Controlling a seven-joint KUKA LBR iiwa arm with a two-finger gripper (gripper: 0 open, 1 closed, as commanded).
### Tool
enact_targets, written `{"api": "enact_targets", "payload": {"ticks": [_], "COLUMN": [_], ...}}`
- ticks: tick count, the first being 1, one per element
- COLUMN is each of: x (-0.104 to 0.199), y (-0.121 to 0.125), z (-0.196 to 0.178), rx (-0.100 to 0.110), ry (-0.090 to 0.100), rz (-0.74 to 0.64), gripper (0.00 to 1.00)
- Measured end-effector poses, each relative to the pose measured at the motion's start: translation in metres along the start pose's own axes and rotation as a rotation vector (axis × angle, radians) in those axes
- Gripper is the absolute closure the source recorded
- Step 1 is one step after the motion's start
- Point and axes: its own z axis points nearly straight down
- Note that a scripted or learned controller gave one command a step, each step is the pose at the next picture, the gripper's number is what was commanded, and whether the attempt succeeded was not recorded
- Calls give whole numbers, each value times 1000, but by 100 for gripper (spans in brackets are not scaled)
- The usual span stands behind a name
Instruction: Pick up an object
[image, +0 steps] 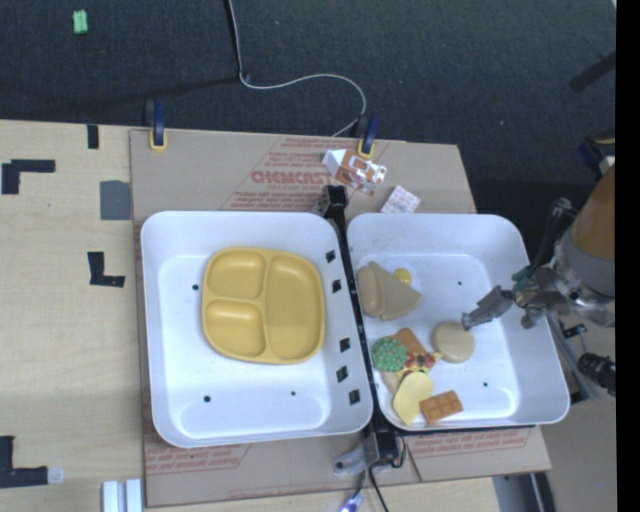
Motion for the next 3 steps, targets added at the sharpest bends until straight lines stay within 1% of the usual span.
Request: {"api": "enact_targets", "payload": {"ticks": [1, 2, 3], "x": [18, 58, 56], "y": [31, 70, 164], "z": [139, 132, 133], "rx": [-3, -4, 21], "ry": [-1, -2, -3], "rz": [-2, -5, -12], "gripper": [0, 0, 0]}}
